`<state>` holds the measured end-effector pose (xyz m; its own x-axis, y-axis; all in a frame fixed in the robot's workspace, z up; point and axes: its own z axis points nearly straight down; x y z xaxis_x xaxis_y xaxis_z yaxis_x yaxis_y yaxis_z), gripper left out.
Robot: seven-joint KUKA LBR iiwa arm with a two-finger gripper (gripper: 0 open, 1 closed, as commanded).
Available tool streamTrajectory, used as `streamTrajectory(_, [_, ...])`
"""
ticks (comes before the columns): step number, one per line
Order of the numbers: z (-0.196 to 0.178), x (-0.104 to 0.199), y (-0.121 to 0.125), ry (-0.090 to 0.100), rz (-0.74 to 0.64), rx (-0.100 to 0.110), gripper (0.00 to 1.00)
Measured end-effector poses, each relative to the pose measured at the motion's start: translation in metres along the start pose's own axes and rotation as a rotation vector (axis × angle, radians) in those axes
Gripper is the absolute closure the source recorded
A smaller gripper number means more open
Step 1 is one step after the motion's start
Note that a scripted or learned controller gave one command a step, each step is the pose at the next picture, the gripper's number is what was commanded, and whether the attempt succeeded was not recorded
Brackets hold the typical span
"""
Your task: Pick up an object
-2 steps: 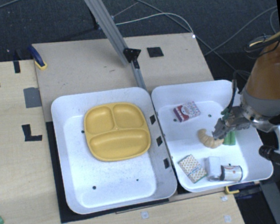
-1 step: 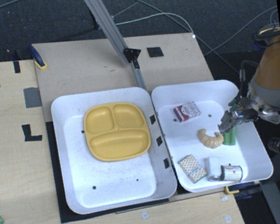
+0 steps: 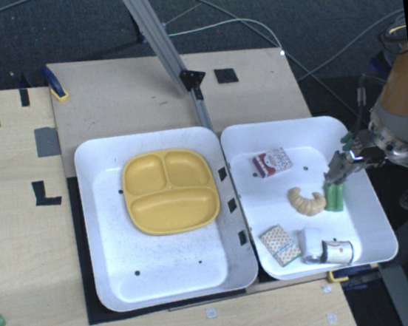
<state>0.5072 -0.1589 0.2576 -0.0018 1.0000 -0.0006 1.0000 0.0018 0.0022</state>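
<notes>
Grey arm (image 3: 399, 142) entering at the right edge of the right bin (image 3: 372, 248). Orange band (image 3: 401, 88) above the wrist, rounded, over a pale grey wrist collar. Slim dark gripper (image 3: 337, 171) at the tip, with small teal and white marks near its base. Thin dark cable alongside the upper wrist.

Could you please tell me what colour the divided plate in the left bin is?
Yellow: the plate, seen in the camera view.
</notes>
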Motion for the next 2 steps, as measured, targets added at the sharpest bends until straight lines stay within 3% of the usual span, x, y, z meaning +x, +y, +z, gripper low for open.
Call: streamTrajectory(2, [-0.004,0.106,0.022,0.002,-0.006,0.003,1.00])
